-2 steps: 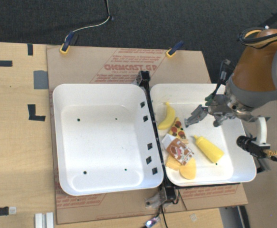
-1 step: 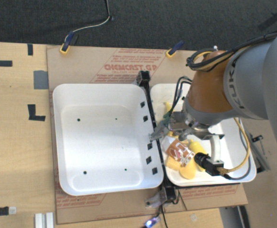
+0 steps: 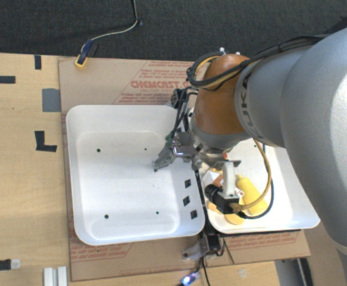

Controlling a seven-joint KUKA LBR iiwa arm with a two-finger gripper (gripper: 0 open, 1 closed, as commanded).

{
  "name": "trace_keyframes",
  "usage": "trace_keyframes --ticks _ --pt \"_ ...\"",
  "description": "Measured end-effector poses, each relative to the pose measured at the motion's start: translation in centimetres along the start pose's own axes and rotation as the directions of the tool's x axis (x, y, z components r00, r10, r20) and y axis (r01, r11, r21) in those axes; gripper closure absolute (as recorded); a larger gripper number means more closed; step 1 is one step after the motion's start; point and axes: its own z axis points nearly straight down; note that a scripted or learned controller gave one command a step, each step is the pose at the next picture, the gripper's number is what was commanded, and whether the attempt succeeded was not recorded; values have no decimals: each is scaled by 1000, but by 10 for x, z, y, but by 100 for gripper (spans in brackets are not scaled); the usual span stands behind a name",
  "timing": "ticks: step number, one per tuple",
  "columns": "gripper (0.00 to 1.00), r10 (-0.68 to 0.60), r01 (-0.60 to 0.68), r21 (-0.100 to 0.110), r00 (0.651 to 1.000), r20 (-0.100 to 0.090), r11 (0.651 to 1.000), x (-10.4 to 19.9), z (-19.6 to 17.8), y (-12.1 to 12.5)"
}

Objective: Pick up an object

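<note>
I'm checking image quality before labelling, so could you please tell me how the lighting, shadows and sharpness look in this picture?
Camera view: even, soft lighting; the left bin is bright white with no harsh glare and only faint shadow along its inner walls; the arm looms large and slightly soft near the lens; the gripper is small and dark; the yellow object in the right bin is reasonably sharp.

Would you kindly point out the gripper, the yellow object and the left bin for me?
gripper (image 3: 163, 161): camera view, between its fingertips.
yellow object (image 3: 249, 190): camera view, on its upper side.
left bin (image 3: 78, 177): camera view, on its left wall.
</note>
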Motion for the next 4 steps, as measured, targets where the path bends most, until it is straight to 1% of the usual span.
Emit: trace_keyframes --ticks 1,2,3,4 --pt "0 1 -1 -1 1000 0 1000 74 22 54" --pt "100 6 -6 4 1000 3 1000 69 12 52" --pt "100 6 -6 -5 1000 0 1000 96 -56 40" --pt "100 7 -7 -12 1000 0 1000 102 -155 60"
